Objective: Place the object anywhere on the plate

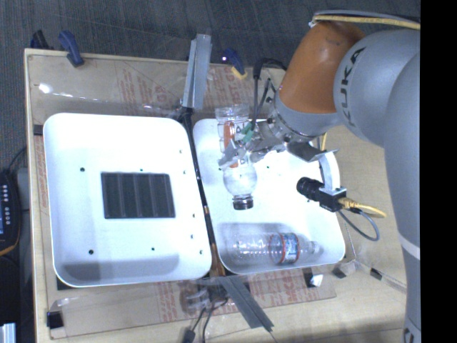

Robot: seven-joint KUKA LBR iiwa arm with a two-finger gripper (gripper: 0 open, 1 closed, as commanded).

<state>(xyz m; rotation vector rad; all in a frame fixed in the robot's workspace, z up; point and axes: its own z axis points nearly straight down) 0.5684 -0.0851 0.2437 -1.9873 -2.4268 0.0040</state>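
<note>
Apparently the gripper [239, 143] had closed on an upturned clear bottle [240, 177], cap down, for carrying to the dark plate [138, 195].

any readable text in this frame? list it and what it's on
"KUKA": on the grey arm casing, beside the orange band, running vertically.
Red printing on the bench's clear sheet: too faint and blurred to read.
Label band on the plastic bottle lying in the right bin: too small to read.
Nothing else legible.
</note>
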